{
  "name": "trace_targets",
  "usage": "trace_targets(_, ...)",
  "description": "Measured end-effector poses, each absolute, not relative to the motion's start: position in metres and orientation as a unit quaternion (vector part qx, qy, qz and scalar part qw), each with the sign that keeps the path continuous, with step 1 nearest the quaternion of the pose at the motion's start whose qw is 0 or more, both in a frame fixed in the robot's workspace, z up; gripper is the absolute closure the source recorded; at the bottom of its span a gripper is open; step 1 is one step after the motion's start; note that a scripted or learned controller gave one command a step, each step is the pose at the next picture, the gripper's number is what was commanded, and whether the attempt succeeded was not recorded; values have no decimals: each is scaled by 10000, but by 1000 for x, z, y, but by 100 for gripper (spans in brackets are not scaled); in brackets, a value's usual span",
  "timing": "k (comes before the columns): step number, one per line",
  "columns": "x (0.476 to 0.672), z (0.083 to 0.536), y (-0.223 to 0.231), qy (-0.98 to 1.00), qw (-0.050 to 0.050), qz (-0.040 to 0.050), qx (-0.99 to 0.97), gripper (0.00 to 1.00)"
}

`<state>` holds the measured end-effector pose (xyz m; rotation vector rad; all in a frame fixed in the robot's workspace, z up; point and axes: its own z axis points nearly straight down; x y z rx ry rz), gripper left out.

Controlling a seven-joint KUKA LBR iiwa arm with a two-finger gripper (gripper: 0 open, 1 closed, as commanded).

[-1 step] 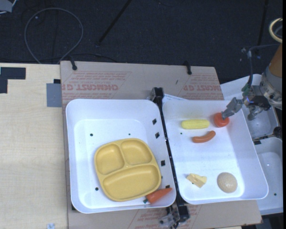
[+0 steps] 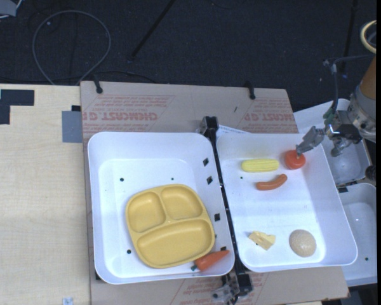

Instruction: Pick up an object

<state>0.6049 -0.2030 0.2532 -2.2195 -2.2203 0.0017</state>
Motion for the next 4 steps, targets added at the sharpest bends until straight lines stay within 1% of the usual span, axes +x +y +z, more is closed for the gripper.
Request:
trace_targets(1, 602, 207, -209, -7069, 28, 19, -7073, 0)
trace_targets(2, 600, 142, -208, -7071, 40, 21, -7071, 0)
trace_targets(3, 603, 95, -207, -7068, 10, -20, -7074, 0)
trace_targets(4, 603, 107, -209, -7070, -22, -18, -7072, 100)
